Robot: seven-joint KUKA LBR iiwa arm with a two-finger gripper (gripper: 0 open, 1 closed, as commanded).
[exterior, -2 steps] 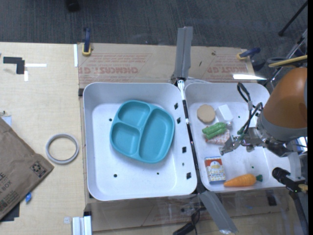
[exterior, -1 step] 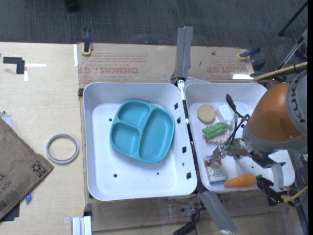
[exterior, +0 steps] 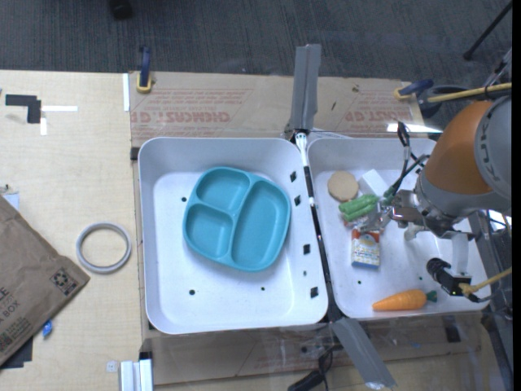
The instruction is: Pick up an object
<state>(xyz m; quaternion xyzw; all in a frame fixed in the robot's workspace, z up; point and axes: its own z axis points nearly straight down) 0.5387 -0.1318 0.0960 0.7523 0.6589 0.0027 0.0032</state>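
Grey two-finger gripper [exterior: 383, 211] hangs low in the right white bin [exterior: 342, 300], jaws grasping a green pea-pod toy [exterior: 356, 208].

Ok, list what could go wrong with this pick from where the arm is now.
1. The gripper sits right at the green vegetable, which lies close to the round cookie and the small carton; closing could nudge or catch a neighbour.
2. The green vegetable looks rounded, so it might slip out.
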